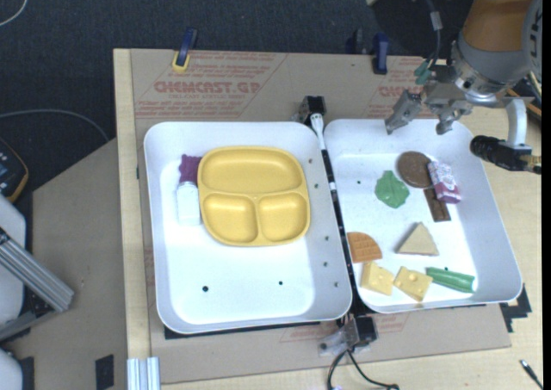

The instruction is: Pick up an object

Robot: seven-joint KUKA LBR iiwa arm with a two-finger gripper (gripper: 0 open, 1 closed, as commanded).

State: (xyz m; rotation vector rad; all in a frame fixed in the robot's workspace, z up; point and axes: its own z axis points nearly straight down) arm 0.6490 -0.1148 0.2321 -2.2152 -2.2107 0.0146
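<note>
Above the far edge of the right bin (pixel 504 246), the gripper (pixel 424 120) is seen hanging with its two fingers spread apart and nothing between them. Below it, in that bin, several small objects are scattered: a brown round piece (pixel 414 168) on a brown stick lies nearest the gripper, with a pink-and-white wrapped item (pixel 445 180) touching its right side and a green lump (pixel 392 189) just to its left. Nearer the front, a tan wedge (pixel 418 241), an orange-brown half-round (pixel 364 247), two yellow cheese-like blocks (pixel 396 281) and a green stick (pixel 450 278) are found, all apart from the gripper. In the left bin (pixel 172 285), a yellow divided tray (pixel 254 194) is set toward the far side, with a purple item (pixel 189 167) and a white item (pixel 187 204) lying just beside its left rim. Both bins are carried on a brown board (pixel 138 121), side by side.
</note>
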